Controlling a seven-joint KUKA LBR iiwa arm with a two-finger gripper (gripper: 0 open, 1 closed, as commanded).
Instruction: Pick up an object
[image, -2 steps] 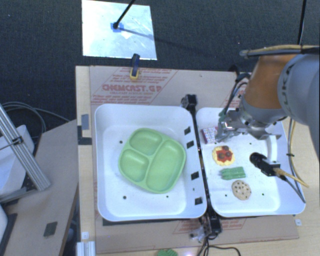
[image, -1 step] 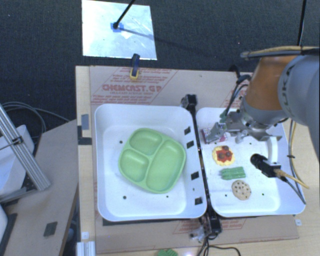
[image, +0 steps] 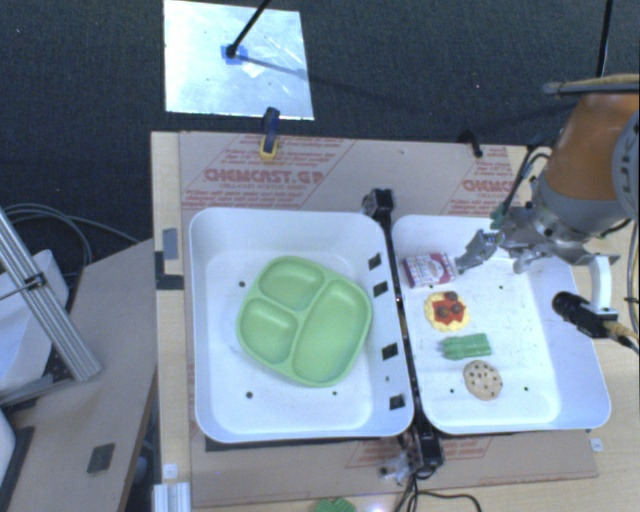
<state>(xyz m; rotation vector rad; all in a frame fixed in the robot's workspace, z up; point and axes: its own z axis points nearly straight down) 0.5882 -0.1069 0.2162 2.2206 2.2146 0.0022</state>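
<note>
A: Two bins sit side by side. What does the left bin (image: 215, 400) hold?

B: A green tray (image: 304, 320) with three compartments, lying near its middle.

A: And the right bin (image: 570, 400)?

B: Four items: a red-and-white packet (image: 428, 268) nearest the divider (image: 395, 310), then a pizza piece (image: 446, 310), a green piece (image: 466, 346) and a cookie (image: 482, 380), in a column away from the packet.

A: The gripper (image: 500, 250)?

B: Above the right bin, beside the packet, fingers spread, grasping nothing.
</note>
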